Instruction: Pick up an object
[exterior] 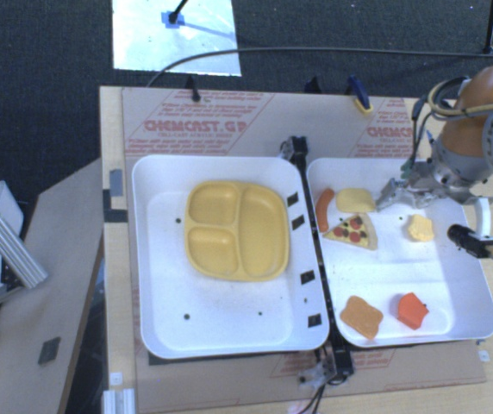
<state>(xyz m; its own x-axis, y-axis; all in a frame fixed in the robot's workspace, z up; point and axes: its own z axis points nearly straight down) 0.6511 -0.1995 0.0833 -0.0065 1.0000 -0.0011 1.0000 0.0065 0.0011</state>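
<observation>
1. The table [74, 231] carries two shallow white bins side by side. The left bin [165, 317] holds a yellow divided plate [234, 229], lying flat near its middle, well apart from the arm's reach for now.

2. The right bin [466, 313] is where the small toy foods lie spread out, mostly apart from one another, which looks meant to leave room for a grasp: a red sausage [324, 209] along the left wall, a pale yellow piece [355, 199] just beside it, a pizza slice [352, 231] touching that piece's lower edge, a small yellow chunk [419, 228], an orange toast-like piece [362, 316] and a red block [411, 310] near the front.

3. The arm comes in from the right, and its gripper [408, 193] sits low over the bin's back part, between the pale yellow piece and the small yellow chunk. Nothing sits between its fingers, and I cannot tell whether they are spread or closed.

4. My guess is it is choosing among those two nearest pieces; nothing is picked up yet.
</observation>
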